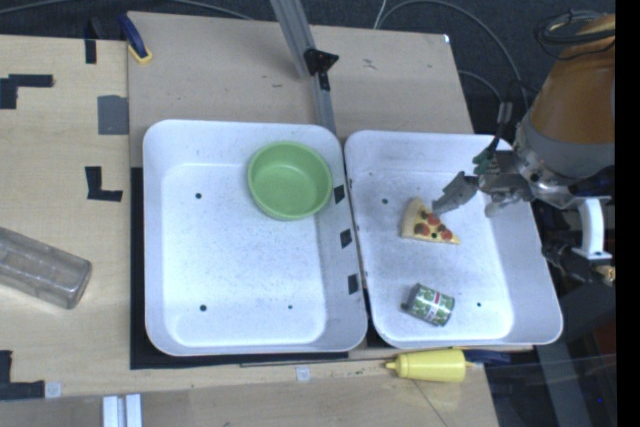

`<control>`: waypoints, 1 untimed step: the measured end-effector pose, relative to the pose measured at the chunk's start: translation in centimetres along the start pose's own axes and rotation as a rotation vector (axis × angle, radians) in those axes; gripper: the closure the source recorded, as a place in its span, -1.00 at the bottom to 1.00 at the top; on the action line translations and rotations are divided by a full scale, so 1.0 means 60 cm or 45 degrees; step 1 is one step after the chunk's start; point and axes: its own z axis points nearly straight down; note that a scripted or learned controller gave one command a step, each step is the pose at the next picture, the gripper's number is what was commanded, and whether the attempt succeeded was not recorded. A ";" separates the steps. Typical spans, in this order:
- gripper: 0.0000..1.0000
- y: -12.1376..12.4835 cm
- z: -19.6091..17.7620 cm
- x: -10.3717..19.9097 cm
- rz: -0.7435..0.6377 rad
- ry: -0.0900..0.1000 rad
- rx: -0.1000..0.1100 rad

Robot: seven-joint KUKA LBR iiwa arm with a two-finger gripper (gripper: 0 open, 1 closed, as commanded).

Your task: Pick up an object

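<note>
— On the far left of the bench (pixel 60 115), what lies there?

— Lying on its side on the pale wood is a clear plastic tube (pixel 40 267), well apart from the bins. Dark tape marks sit above it, and a small blue and yellow clip (pixel 135 37) lies near the bench's top edge.

— And the left bin (pixel 200 315)?

— It holds a green bowl (pixel 290 180), upright, near its upper right corner. A grey metal rod (pixel 290 5) slants down from the top of the view and ends just above the seam between the two bins.

— What does the right bin (pixel 520 315) hold?

— It holds a pizza slice toy (pixel 428 223), yellow with red spots, near the middle, and a small green can (pixel 429 304) lying on its side lower down, apart from the slice. A yellow bottle (pixel 432 366) lies outside the bin, just beside its lower rim.

— Where is the gripper (pixel 478 190)?

— It reaches in over the bin's right side from the grey and orange arm (pixel 575 105). One dark finger (pixel 455 192) points down and left, its tip just beside the slice's upper edge. The fingers are spread, and nothing sits between them; the slice rests on the bin floor.
</note>
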 end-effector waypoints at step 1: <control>-1.00 0.000 0.000 0.000 0.000 0.000 0.000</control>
